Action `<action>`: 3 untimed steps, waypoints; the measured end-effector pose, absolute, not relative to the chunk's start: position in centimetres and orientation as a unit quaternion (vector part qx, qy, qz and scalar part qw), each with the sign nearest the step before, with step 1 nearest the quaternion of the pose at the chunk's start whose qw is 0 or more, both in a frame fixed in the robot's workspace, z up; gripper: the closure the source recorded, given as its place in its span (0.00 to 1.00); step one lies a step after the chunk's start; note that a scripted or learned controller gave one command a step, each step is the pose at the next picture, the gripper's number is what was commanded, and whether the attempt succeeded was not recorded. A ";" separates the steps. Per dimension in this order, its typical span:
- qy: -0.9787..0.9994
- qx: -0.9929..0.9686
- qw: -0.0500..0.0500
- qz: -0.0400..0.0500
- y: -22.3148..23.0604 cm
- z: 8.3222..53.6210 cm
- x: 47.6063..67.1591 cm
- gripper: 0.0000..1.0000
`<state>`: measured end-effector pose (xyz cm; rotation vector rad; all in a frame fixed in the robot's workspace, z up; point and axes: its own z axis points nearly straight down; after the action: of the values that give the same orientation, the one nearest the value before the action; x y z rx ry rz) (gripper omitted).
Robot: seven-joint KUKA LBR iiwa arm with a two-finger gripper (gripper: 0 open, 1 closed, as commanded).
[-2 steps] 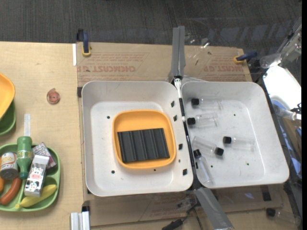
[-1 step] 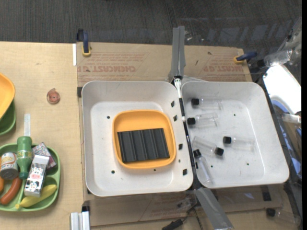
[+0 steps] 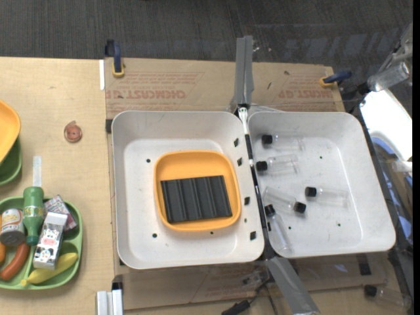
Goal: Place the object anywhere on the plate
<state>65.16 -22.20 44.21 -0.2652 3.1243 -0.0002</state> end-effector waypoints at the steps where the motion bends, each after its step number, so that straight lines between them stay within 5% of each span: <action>1: 0.977 -0.211 0.003 0.000 -22.2 44.2 66.0 1.00; 2: 0.977 -0.211 0.003 0.000 -22.2 44.2 66.0 0.00; 3: 0.934 -0.358 0.002 0.001 -22.1 34.0 66.0 0.00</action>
<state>65.99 -22.14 33.97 -1.1247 2.9297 0.0027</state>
